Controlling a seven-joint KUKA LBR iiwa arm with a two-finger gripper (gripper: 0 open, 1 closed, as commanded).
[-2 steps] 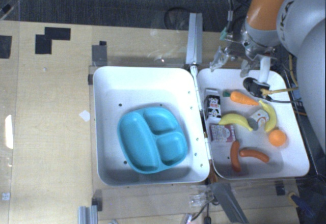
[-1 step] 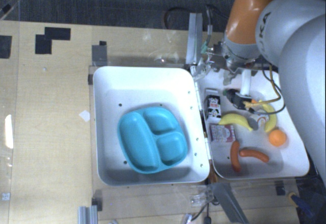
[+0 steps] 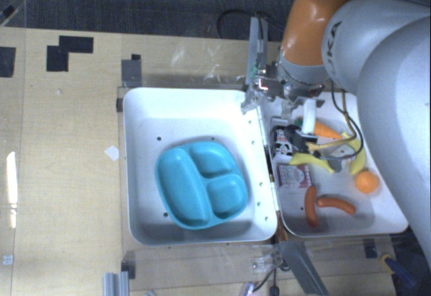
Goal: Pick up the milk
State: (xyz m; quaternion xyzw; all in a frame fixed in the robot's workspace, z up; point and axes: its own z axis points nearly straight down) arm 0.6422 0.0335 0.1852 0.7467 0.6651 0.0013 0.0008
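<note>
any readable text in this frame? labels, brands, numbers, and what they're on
Nothing reads cleanly.
Grey robot arm: dark letters on the casing beside the orange band, cut off and too slanted to read.
Small white carton with pink print in the right white bin: print too small and blurred to read.
Black square marks on the wooden bench: shapes, not text.
Blue divided plastic plate: no text.

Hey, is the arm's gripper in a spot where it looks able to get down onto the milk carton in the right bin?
Probably yes. The gripper hangs just above the milk carton in the right bin, with nothing lying over the carton. The banana and a sausage crowd its edges, though, so a clean grasp looks tight.
</note>
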